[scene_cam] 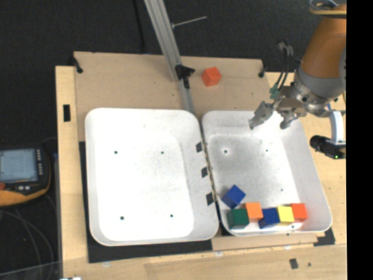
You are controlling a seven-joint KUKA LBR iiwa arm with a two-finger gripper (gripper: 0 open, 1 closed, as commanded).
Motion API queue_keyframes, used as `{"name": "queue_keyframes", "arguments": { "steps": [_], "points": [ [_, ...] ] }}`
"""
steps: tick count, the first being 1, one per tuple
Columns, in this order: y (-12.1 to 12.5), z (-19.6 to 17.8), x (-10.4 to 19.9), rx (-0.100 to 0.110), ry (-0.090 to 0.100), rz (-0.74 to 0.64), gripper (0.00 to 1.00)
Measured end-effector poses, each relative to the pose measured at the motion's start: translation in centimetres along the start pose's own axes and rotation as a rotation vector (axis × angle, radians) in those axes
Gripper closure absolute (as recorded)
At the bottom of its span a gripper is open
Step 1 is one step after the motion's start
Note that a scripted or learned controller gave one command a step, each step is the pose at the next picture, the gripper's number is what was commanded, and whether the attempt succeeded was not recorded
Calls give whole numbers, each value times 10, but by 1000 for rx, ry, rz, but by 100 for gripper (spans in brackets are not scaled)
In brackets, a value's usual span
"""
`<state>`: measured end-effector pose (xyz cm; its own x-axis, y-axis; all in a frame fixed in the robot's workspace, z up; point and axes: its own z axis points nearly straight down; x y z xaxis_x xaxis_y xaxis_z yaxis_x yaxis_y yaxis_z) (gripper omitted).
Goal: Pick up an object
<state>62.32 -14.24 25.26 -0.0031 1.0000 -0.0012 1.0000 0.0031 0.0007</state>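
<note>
The arm's fingers [273, 119] hang spread apart over the far right corner of the right bin [303, 156], with nothing between them. The blocks sit well away, along that bin's near edge: a blue cube [233, 195] (tilted, slightly apart from the rest), then a row of green [238, 217], orange [254, 210], blue [268, 217], yellow [285, 214] and red-orange [298, 211] cubes touching side by side. Another orange cube [211, 76] rests on the tabletop [116, 83] beyond both bins. The left bin [140, 174] lies beside the right one.

Even overhead light, slightly soft, grainy focus
</note>
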Motion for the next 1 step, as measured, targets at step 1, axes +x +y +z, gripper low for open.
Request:
{"name": "queue_keyframes", "arguments": {
  "steps": [1],
  "points": [
    [21, -118, 40, -11, 0, -3, 0]
  ]
}}
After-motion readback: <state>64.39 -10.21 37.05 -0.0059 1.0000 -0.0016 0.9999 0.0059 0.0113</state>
